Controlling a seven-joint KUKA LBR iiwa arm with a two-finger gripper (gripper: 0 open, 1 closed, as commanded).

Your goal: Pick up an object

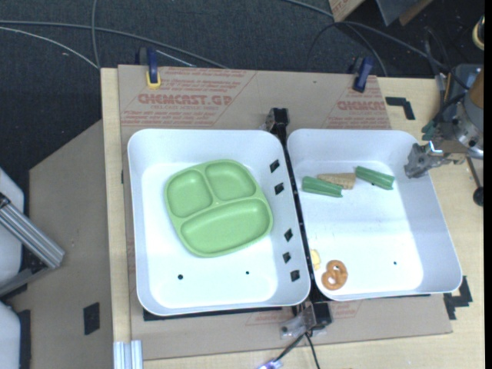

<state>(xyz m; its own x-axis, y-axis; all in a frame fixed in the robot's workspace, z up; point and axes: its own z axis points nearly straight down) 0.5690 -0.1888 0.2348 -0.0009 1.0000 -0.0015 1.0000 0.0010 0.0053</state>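
The grey two-finger gripper (pixel 419 162) hung just beside the right white bin's rim (pixel 440 206); its jaw state was unreadable. Descending there, it risked striking that rim, missing the nearby green plastic stick (pixel 374 177).

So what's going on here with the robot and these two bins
A robot arm reaches in from the right, its gripper at the right bin's far right edge, with nothing seen in it. That bin holds two green pieces, a tan piece and a small pretzel. The left bin holds a green divided plate, untouched.
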